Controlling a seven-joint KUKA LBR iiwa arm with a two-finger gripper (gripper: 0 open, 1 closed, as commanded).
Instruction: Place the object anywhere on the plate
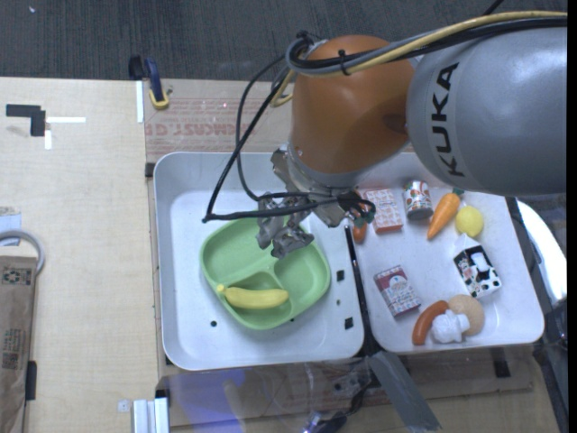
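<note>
banana: (256, 297) lying flat in the plate's front compartment, long axis along the plate's front rim. Looks already set down, task likely met.
plate: (311, 282) green, divided, sits mid left bin, nearer the bin's right wall. Dividers should keep the banana from rolling out.
gripper: (281, 233) hangs over the plate's rear compartment, behind the banana and apart from it. Nothing visible between the fingers; spread can't be judged from this angle, so hand state: cannot tell.
arm: (361, 106) orange-banded wrist leans in over the left bin's back right corner, hiding part of the divide between the bins. Black cable loops off it down to the left bin floor.
left bin: (180, 242) white, carries the plate.
right bin: (523, 318) spare items spread out. Along the back edge: small carton (387, 209), can (417, 199), carrot (442, 215), lemon (469, 221). Middle: second carton (397, 291), cow-print box (477, 273). Front edge: sausage (425, 323) touching a mushroom-like piece (455, 318).
judgement: what's left is a straight lift clear of the plate; risk is the cable or fingers snagging the plate rim.
</note>
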